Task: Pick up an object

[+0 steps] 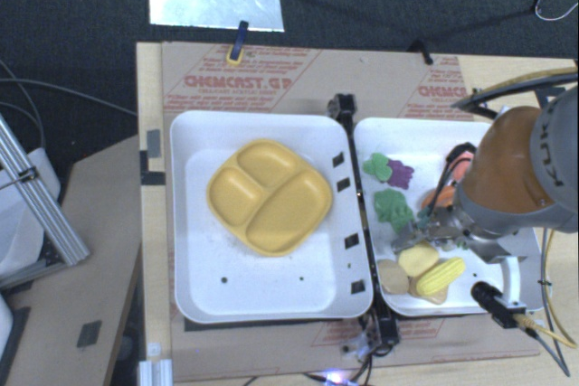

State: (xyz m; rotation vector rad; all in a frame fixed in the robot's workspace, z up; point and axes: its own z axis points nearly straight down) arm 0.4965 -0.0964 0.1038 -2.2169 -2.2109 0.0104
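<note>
My gripper (425, 230) reaches down into the right bin (398, 133), over its middle, with the grey arm and orange band covering the bin's right part. Just below the gripper lie a pale yellow rounded piece (417, 259), a yellow corn cob (439, 277) and a beige piece (393, 277). A green broccoli-like toy (393, 207) lies left of the gripper. Farther back sit a small green toy (376, 164) and a purple one (400, 174). An orange-red object (459, 164) shows beside the arm. Nothing is visibly between the fingers.
The left bin (194, 285) holds a yellow divided plate (270, 196). A black divider with clips (357, 203) runs between the two bins. The bins rest on a cardboard sheet (298, 77). A metal frame (32, 194) stands at the left.
</note>
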